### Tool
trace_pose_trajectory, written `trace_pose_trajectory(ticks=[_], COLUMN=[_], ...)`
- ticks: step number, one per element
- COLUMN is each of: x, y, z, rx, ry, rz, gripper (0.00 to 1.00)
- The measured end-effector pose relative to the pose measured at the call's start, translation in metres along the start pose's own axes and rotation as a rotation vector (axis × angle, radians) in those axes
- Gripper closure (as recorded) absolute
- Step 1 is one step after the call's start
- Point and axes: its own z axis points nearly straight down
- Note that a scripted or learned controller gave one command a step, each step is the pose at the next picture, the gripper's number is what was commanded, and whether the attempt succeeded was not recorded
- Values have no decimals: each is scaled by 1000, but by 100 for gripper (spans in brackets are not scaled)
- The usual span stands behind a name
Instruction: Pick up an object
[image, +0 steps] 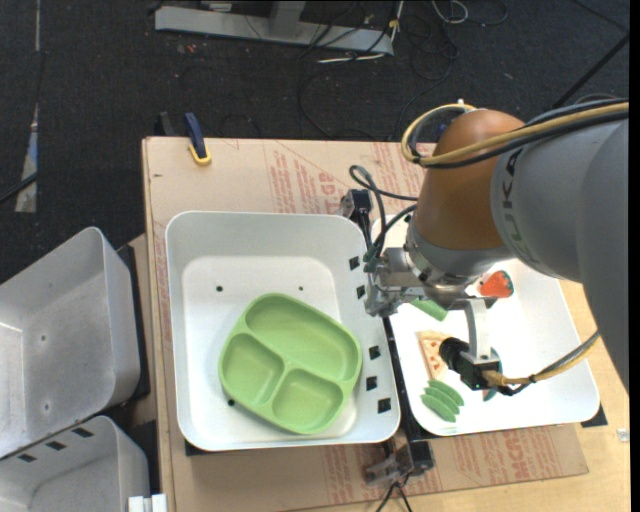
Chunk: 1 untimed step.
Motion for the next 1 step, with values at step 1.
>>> trace_pose_trajectory(ticks=[1], x=[60], y=[-11], z=[-13], rx=[-3], ry=[0], rz=[-2], gripper=[100])
